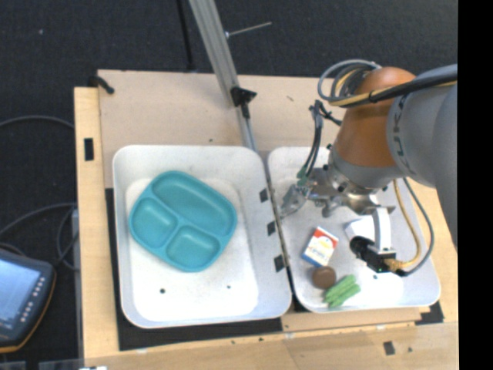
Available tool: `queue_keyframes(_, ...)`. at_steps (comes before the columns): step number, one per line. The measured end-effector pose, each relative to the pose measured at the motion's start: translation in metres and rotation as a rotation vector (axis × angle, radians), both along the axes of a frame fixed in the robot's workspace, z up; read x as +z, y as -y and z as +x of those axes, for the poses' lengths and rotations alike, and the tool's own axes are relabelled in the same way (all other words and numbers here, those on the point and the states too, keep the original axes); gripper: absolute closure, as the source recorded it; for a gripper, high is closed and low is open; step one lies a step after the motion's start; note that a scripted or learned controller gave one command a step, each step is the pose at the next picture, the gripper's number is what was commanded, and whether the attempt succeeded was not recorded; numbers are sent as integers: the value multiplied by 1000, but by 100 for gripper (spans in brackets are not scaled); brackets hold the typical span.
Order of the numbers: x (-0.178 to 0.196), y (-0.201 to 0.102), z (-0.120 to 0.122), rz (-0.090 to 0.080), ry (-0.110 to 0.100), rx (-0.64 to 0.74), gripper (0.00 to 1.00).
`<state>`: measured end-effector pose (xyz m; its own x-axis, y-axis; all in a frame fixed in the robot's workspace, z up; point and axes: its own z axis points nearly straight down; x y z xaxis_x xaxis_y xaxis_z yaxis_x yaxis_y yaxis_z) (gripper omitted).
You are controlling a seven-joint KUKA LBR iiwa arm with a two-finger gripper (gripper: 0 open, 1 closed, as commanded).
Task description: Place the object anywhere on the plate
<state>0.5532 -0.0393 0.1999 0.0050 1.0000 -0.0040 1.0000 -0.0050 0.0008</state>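
Nothing is sitting on the plate [182, 219] yet — gripper [296, 196] is hovering just above-left of the box [320, 247]; its state — can't tell.

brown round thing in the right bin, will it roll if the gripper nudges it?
Probably. The brown object looks rounded and smooth, so a push would likely roll it. It touches the green item and sits close to the small box, which may stop it.

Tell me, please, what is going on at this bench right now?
The grey arm reaches into the right bin, its hand near the bin's left wall. A small box, a brown item and a green item lie there, ungrasped. The teal plate sits in the left bin.
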Motion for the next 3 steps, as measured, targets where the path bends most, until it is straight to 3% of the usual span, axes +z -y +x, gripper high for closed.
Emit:
queue_keyframes(1, 26, -11, -50, 4, 0, 3, 0)
queue_keyframes(2, 41, -8, 36, 3, 6, 10, 0)
queue_keyframes(3, -1, 24, 5, 2, -6, 0, 0)
